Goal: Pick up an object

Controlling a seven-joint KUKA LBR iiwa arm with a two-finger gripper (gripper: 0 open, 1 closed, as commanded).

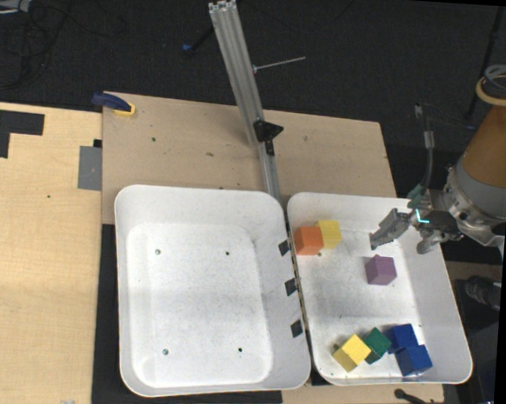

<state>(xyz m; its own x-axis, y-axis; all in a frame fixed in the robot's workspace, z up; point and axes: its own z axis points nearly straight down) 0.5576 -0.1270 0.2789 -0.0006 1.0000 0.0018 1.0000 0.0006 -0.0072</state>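
A two-finger gripper (410, 234) on a grey arm with an orange band reaches in from the right, hanging over the upper right part of the right bin (453, 313). Its two dark fingers (392, 229) are spread wide apart with nothing between them. Just below the gripper, apart from it, a purple cube (380, 269) sits on the bin floor. Further left, an orange cube (309, 240) and a yellow cube (329, 233) touch each other near the bin's left wall. Near the front edge, a second yellow block (351, 352), a green block (376, 344) and two blue blocks (407, 347) are clustered together. The left bin (196, 288) lies alongside, joined by small black clips (290, 286). No writing or labels can be read anywhere.
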